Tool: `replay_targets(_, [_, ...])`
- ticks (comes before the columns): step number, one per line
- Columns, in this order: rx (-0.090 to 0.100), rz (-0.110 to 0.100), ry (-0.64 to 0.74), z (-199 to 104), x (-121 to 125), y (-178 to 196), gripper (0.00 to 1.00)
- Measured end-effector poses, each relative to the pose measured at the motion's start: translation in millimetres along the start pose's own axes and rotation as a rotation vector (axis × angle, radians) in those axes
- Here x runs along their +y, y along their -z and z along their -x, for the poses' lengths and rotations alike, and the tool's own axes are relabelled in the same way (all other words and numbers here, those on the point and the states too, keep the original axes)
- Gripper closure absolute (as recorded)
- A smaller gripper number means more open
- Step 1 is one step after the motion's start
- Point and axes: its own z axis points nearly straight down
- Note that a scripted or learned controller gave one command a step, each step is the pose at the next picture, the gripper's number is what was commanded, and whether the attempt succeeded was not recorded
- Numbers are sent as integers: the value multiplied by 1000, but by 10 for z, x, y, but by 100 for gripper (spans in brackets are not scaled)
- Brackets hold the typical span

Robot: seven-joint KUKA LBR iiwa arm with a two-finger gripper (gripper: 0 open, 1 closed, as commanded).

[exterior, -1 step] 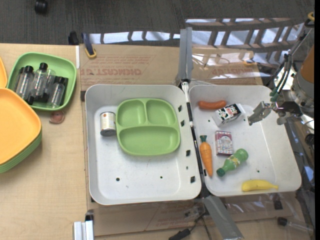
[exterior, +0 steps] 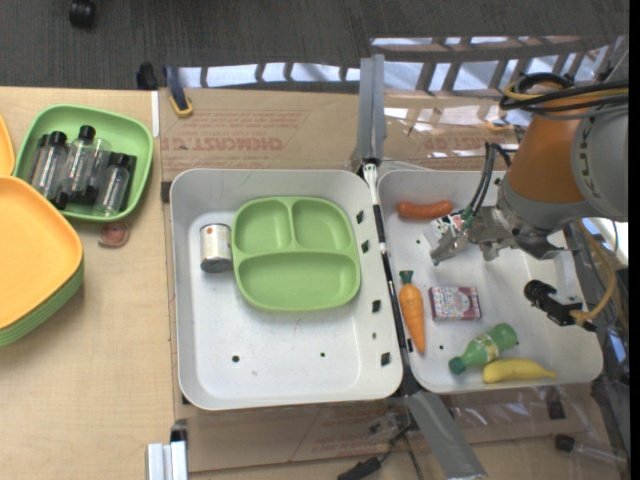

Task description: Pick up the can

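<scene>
1. The can lies on its side in the left bin, close to that bin's left wall, with its metal end facing up-left. Nothing grips it.
2. The green plate sits just beside the can on the right, touching or almost touching it; I can't tell which. Risk: a finger coming down on that side hits the plate rim or shoves the plate.
3. The bin wall is near on the can's other side. Risk: little room for the far finger, so it may clip the wall.
4. The can is round and on its side. Risk: an off-centre nudge rolls it away before the jaws close, or the smooth body slips out.
5. The gripper is over the right bin, well apart from the can, with the divider between bins in the way. Whether the claw is spread or pressed together I can't tell.
6. The sausage, carrot, pink box, bottle and banana are around the gripper. Risk: it closes on one of these, the wrong object.
7. Risk: a low transit to the left bin drags across the divider.
</scene>
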Motion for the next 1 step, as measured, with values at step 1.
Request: replay_targets(1, [0,-37,51,-19,576,-92,0])
